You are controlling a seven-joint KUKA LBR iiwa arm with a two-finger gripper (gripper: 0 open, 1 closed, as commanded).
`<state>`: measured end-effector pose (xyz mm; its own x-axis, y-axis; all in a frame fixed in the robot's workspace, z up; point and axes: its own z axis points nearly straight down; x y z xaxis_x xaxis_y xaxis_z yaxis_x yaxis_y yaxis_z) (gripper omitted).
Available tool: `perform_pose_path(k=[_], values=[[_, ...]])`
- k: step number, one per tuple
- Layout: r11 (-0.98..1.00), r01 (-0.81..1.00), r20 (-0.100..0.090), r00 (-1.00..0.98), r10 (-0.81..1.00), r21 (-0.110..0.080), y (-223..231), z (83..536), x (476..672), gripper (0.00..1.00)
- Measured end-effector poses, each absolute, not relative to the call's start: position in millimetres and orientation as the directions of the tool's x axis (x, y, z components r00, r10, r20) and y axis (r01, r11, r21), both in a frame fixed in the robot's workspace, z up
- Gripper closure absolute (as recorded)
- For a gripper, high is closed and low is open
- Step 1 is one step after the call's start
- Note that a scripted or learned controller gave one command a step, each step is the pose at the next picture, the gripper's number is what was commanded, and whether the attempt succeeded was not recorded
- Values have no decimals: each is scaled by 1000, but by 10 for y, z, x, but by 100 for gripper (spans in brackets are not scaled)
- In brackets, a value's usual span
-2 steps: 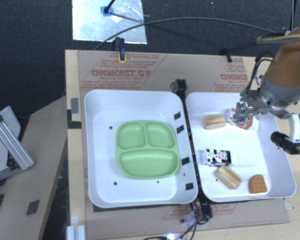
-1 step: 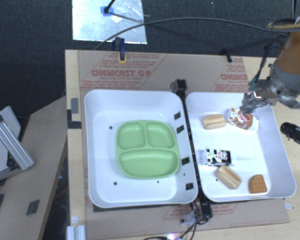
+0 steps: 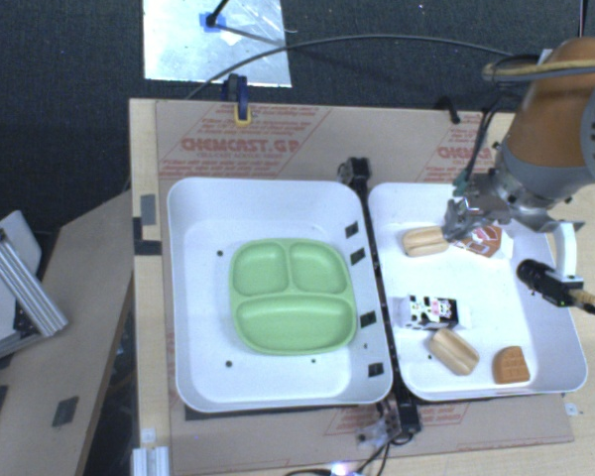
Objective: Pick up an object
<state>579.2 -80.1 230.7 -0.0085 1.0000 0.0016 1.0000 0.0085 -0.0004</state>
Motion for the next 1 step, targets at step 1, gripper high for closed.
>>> perform_pose_path(k=[1], values=[[9,1000,2,-9,1000,1,-357,2378,5628,100]])
